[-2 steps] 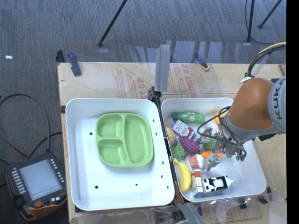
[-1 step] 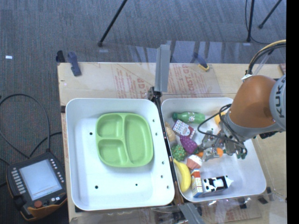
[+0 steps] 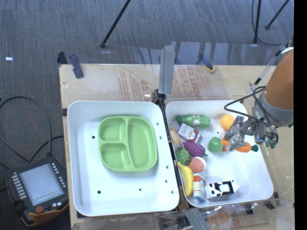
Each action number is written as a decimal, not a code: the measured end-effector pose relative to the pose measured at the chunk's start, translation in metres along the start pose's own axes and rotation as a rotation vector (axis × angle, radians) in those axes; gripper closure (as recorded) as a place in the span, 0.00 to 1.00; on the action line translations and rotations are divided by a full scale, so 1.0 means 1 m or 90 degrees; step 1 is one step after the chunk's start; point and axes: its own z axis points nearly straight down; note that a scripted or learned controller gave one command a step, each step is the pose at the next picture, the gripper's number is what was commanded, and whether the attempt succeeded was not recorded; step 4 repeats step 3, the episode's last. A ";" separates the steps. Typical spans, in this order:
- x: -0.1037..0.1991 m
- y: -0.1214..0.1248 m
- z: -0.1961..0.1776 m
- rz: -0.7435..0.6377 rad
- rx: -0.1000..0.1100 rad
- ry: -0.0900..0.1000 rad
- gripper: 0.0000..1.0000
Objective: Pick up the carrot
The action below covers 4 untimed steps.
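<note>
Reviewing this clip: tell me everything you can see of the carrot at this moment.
The carrot is a small orange toy with a green leafy tip at its right end, smooth like plastic. It lies roughly flat in the right bin, toward its right side, just right of a green round toy. The claw is down over its left part, hiding that end; whether it grips the carrot cannot be told.

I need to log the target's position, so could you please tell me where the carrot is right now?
The carrot lies in the right bin, near its right side, just right of the green pepper and below the orange, with the hand right at it.
</note>
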 end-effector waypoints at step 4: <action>0.042 0.052 -0.009 -0.389 -0.003 0.004 1.00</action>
